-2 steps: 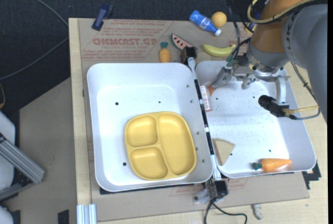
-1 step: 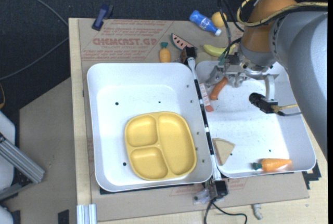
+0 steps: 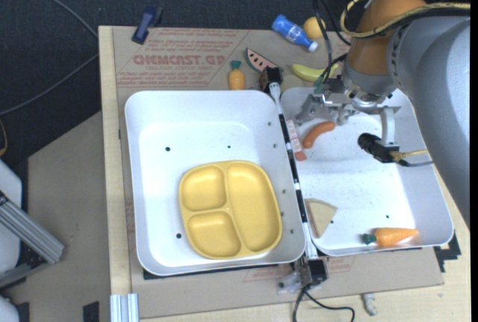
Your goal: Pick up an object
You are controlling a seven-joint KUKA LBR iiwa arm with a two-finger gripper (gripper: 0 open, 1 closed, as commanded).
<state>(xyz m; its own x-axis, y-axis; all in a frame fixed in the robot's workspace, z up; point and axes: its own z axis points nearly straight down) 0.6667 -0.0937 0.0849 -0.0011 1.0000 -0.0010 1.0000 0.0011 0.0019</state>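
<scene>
A yellow divided plate (image 3: 230, 208) sits in the left bin (image 3: 149, 119), well left of the gripper (image 3: 326, 105). The gripper hangs low in the right bin's (image 3: 418, 201) far corner, right over a sausage (image 3: 318, 132), likely its target. Whether the jaws are open, I cannot tell. Nearer us lie a bread slice (image 3: 321, 214) and a carrot (image 3: 394, 237).
</scene>
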